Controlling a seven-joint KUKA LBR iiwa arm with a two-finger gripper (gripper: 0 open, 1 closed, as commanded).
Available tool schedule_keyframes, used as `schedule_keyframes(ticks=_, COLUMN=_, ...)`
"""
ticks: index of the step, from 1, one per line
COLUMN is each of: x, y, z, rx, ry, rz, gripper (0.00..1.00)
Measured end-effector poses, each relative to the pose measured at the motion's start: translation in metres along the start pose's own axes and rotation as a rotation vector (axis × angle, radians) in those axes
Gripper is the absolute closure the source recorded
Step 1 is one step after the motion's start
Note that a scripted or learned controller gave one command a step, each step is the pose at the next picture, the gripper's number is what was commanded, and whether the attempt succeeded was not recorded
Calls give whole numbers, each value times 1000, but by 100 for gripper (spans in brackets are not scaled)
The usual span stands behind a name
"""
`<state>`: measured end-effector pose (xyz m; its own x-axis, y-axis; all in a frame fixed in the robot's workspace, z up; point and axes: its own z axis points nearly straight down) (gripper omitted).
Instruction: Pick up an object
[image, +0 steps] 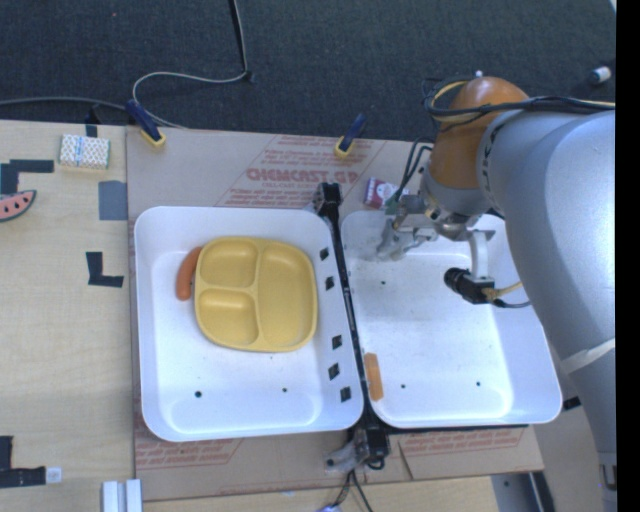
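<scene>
My gripper (393, 238) hangs over the back left corner of the right bin (520, 385), close to the bin floor, with no object visible under it. A yellow divided plate (256, 293) lies in the left bin (165, 390). An orange sausage-shaped piece (185, 275) sits against the plate's left edge. A small orange piece (373, 375) lies in the right bin at its left wall, well in front of the gripper.
A small red and white item (377, 190) lies on the cardboard just behind the right bin. Black clips (327, 197) run along the divide between the bins. The arm's grey body (560, 200) covers the right bin's right side.
</scene>
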<state>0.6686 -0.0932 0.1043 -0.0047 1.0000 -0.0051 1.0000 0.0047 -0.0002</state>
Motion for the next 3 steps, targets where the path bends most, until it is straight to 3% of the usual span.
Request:
schedule_keyframes(ticks=1, x=0, y=0, z=0, rx=0, ry=-1, rz=0, gripper=0)
schedule_keyframes(ticks=2, x=0, y=0, z=19, rx=0, ry=3, rz=3, gripper=0)
schedule_keyframes(ticks=3, x=0, y=0, z=9, rx=-1, ry=2, rz=1, gripper=100)
